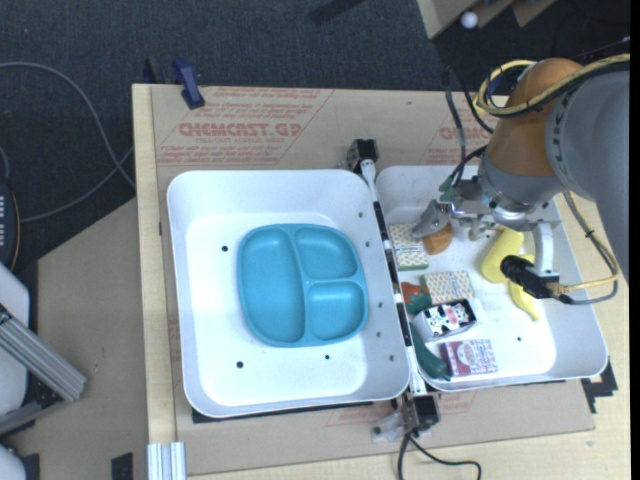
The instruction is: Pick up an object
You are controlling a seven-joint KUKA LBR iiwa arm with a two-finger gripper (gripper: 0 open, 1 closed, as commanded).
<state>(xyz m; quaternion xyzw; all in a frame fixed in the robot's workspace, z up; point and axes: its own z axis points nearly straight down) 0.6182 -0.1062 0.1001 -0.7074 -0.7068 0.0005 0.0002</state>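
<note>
**Arm lowered over the right bin, small brown item at its tip**

A brown board (300, 118) is laid under both bins, and red print reading "CHEMCAST GP" is seen on it at 12 o'clock from the left bin (200, 368). A blue divided plate (300, 283) with three compartments is held in the middle of that bin. The right bin (570, 353) is found at 3 o'clock from the plate.

The arm (560, 118) is brought in from 2 o'clock, its orange band bent over the top of the right bin and the wrist pointed down and toward 9 o'clock. The gripper (440, 223) is set low at the bin's upper left; whether its fingers are apart or together cannot be told. A small brown object (437, 239) is seen just at its tip, and whether it is gripped cannot be told.

A yellow banana (505, 263) lies at 3 o'clock from the gripper. Toward 6 o'clock, patterned packets (447, 286) are spread, then a black-and-white item (445, 316), then a dark red packet (468, 356); their print is too small to be read.
</note>
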